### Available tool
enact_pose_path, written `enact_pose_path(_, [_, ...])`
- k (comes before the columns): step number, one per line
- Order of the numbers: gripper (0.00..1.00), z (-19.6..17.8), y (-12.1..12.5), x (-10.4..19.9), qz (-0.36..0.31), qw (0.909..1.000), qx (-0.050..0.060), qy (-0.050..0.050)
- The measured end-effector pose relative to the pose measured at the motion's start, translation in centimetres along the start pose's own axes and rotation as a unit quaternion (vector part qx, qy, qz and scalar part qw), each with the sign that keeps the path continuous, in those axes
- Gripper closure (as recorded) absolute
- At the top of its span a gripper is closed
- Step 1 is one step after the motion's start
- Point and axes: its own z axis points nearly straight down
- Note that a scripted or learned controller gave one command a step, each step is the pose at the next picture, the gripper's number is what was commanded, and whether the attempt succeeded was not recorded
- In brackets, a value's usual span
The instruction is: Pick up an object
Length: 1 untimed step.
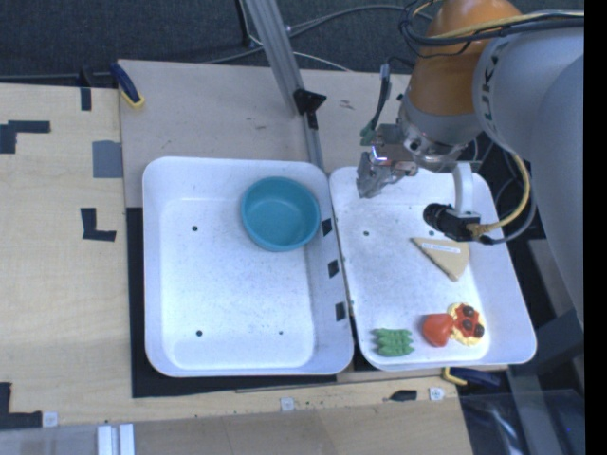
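Firstly, concealment. Cannot tell whether the jaws are clenched or released: dark, small, seen from above and merging with the wrist metal. Nothing discernible between them. Hang over the far left corner of the right bin point(389, 273), close to the seam between the two bins. Far right corner of that bin masked by the grey arm point(531, 74) and its orange band point(465, 36). Arm itself cut off at the right edge. Red and yellow item point(453, 326) too small to identify; dark spots on the yellow part. Green item point(392, 341) likewise unidentifiable, lumpy in outline.

Next, surroundings. Pale wooden surface point(57, 282), marked with short black tape strips point(95, 224) and one grey patch point(107, 157) on the left. Black mat point(135, 292) under the left bin point(190, 330). Blue-and-yellow clamp point(128, 87) at the far left corner of the raised board. Slanted metal strut point(270, 31) running from the top down toward the gap between the bins. Dark carpet point(114, 12) beyond, with cables point(351, 12) lying across it.

Lastly, containers. Left bin: one blue bowl point(280, 214), upright, at the far right side, near the wall next to the other bin. Right bin: tan wedge point(443, 256) toward the middle right, lying flat; red and yellow item at the near right corner; green item to its left by the near wall, a small gap between the two. All four resting on the bin floors, untouched by the jaws.
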Motion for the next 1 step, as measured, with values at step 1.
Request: enact_pose_path(1, [1.0,0.97,-0.98,4.93,0.0,1.0,0.001,0.0])
